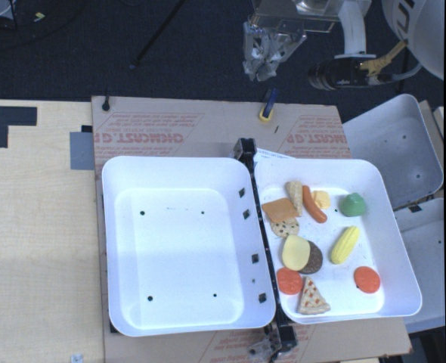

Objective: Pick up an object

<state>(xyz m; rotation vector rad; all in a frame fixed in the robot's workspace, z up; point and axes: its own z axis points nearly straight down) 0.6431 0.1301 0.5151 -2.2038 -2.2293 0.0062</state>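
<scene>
The left bin (179, 248) sits beside the right bin (393, 278), which holds the toy food: corn (345, 244), a hot dog (314, 203), a pizza slice (311, 296) and a tomato (367, 279). The gripper (262, 70) hangs above the bench, well apart from the food, touching nothing; how its jaws stand I cannot tell.

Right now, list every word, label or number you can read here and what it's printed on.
"CHEMCRZT. G P" or close to it: red print, upside down and blurred, on the cardboard sheet behind the left bin; only a rough reading.
A second red print on the cardboard behind the right bin: too blurred to read.
Red print at the cardboard's front edge: too small to read.
</scene>
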